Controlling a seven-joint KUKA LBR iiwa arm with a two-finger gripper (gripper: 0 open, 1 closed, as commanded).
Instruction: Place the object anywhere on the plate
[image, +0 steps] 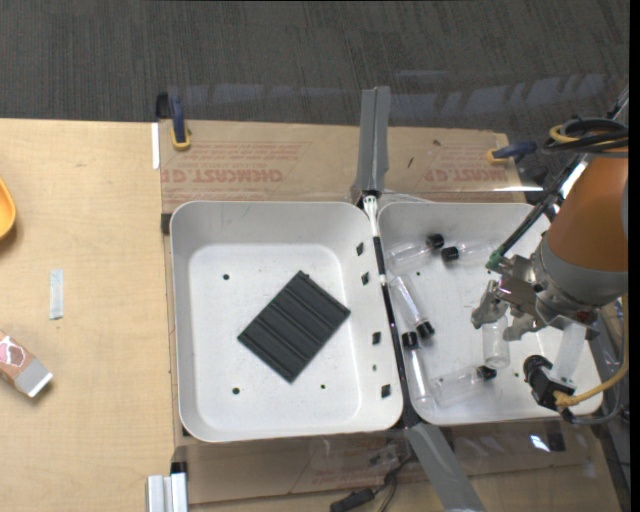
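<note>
Two white bins are seen side by side on cardboard sheeting (300, 165). In the left bin (200, 400) a dark grey plate (295, 326) is laid flat near the middle; it is rectangular, ribbed lengthwise and turned at a diagonal to the bin walls. In the right bin (440, 408) several clear tubes with black caps are scattered. A short tube (442, 248) is noted near the far wall. A long tube (406, 303) is laid just beside the divider, with black caps at its near end. A third tube (458, 381) is found by the near wall, a black cap at its right end. An upright-looking tube (494, 346) is seen directly under the gripper (497, 318), which is held over the right half of that bin, well apart from the plate. Whether the gripper is clenched on that tube or released cannot be told; glare and the transparent plastic blur the contact. The tubes are glassy and hard to separate from the white floor; the caps are the clearest marks. A blue clamp (178, 128) is fixed at the cardboard's far left corner.
</note>
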